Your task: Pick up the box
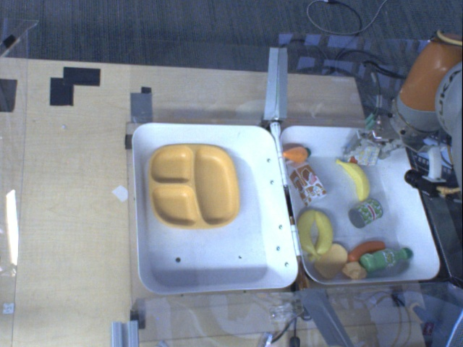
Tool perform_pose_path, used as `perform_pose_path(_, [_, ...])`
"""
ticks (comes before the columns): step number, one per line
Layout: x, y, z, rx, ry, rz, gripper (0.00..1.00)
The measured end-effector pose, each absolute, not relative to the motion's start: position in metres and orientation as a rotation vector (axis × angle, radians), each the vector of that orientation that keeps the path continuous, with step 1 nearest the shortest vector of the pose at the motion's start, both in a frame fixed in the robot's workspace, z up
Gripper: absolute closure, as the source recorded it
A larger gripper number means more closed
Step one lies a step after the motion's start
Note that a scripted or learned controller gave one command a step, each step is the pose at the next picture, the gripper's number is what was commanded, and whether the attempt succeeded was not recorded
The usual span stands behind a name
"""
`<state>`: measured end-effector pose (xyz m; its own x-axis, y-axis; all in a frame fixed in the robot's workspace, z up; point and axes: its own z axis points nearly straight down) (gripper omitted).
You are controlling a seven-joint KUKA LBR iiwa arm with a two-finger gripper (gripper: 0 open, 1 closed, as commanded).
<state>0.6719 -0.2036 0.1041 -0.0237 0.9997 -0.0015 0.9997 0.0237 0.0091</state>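
The gripper [374, 125] hangs over the far right corner of the right bin [419, 215], below the orange band [427, 74] of the arm; whether it is open or shut I cannot tell, as its tip is small and tangled with what lies beneath. Just under it sits a crumpled, silvery packet [367, 152], touching or almost touching the gripper's end. Beside that, toward the middle of the bin, lies a banana [356, 179], and near the banana's lower end stands a small green can [366, 212], tilted on its side. The box [307, 182], white with red and brown print, lies flat against the left wall of the right bin, well apart from the gripper, with an orange, carrot-like piece [296, 152] at its far end. Nearer the front, a yellow-green ring-shaped fruit [315, 231] lies just below the box. Along the front edge sit a tan, potato-like lump [330, 260], a red-orange piece [366, 249] and a green bottle [383, 258] on its side, all crowded together. The left bin [210, 266] holds a yellow tray [194, 185] with three compartments, lying flat toward its far left part. Both bins rest on a pale wooden bench [65, 194], and black cables [340, 13] loop on the dark floor beyond.
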Motion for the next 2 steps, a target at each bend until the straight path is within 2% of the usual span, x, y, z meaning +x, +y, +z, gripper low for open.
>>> perform_pose_path(1, [0.672,-0.202,0.114,2.183,2.247,0.007,1.0])
perform_pose_path(2, [0.66,-0.099,0.235,2.284,2.153,0.006,1.0])
